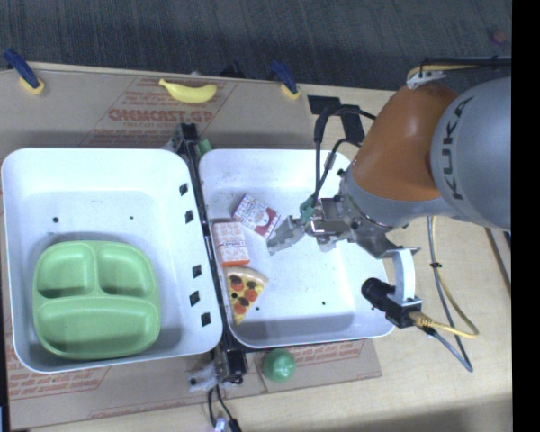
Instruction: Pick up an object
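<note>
The right white bin (292,322) holds a red and white packet (255,213), an orange and white box (230,242) and a toy pizza slice (244,292) along its left side. My gripper (285,234) hangs over the middle of this bin, just right of the packet and the box. Its grey fingers (279,238) point left and look apart, with nothing between them. The grey arm with its orange band (405,151) comes in from the right over the bin's right rim.
The left white bin (90,174) holds a green divided tray (94,297). A yellow toy banana (189,89) lies on the cardboard behind the bins. A green ball (278,364) sits in front of the right bin. Blue clamps (24,70) hold the cardboard.
</note>
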